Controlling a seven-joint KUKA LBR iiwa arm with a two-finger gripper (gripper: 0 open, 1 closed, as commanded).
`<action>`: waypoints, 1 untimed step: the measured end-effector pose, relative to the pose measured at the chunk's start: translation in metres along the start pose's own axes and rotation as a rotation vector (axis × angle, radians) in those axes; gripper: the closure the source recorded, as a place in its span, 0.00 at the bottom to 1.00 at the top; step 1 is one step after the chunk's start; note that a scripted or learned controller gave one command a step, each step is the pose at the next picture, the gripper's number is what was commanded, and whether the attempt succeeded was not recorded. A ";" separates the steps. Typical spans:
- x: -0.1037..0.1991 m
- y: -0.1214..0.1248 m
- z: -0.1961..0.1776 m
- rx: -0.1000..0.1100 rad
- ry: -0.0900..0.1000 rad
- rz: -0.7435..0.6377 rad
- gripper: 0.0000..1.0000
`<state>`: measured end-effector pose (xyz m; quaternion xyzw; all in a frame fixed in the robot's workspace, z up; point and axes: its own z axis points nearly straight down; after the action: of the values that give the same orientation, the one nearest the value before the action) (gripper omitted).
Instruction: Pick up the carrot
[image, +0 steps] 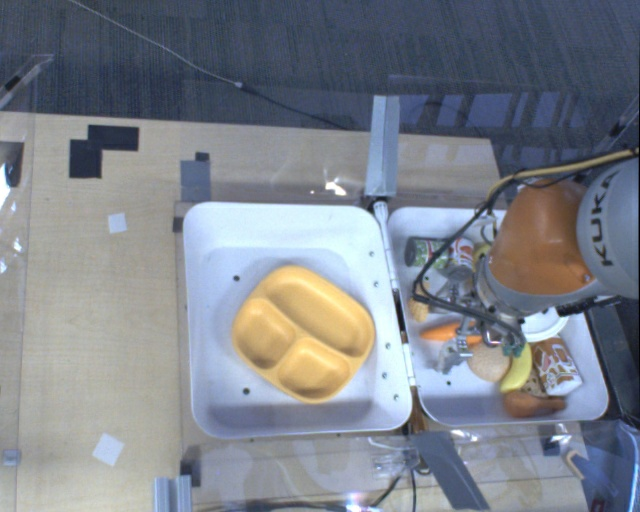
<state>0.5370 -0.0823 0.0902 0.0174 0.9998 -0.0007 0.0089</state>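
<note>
The carrot (437, 332) is a short orange piece lying in the left half of the right bin (425, 395), near the divider between the bins. The arm, with its orange band, reaches in from the right and hangs over the middle of that bin. My gripper (459, 347) is low, just right of the carrot and touching or nearly touching its right end. Cables and the wrist hide much of the gripper, and the carrot's right end is hidden behind it.
Around the gripper in the right bin lie a can (432, 250), a pale round item (488, 366), a banana (517, 370), a printed packet (556, 368) and a reddish item (526, 404). The left bin (210, 300) holds a yellow divided plate (303, 332).
</note>
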 end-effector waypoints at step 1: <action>0.030 -0.003 -0.001 0.000 -0.003 0.239 0.00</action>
<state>0.5065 -0.0843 0.0905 0.1364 0.9906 0.0003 0.0106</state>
